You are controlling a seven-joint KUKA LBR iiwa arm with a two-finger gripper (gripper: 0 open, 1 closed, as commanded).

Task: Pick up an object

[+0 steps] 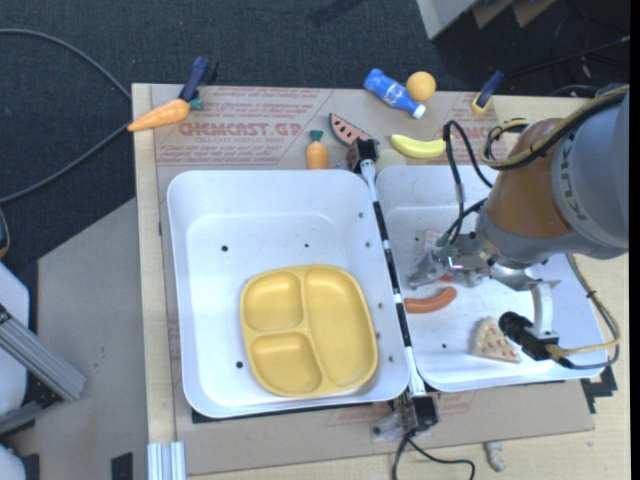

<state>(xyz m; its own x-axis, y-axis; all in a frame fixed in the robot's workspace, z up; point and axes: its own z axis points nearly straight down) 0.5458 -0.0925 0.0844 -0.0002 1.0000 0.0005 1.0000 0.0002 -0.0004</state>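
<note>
In the right bin (560, 368) lie a red-orange sausage (430, 301) near the divider and a pizza slice (494, 341) toward the front. My gripper (437, 262) hangs low in this bin, just above and behind the sausage, its metal fingers pointing left toward the divider. Nothing shows between the fingers. The grey arm with its orange band (525, 193) covers the bin's back right part.
The left bin (200, 218) holds a yellow three-part plate (307, 328). Behind the bins on the cardboard lie a banana (417, 147), a blue bottle (392, 92), an orange ball (422, 85), a watermelon slice (346, 128), a small carrot (317, 154) and a large carrot (160, 116). Cables loop beside the arm.
</note>
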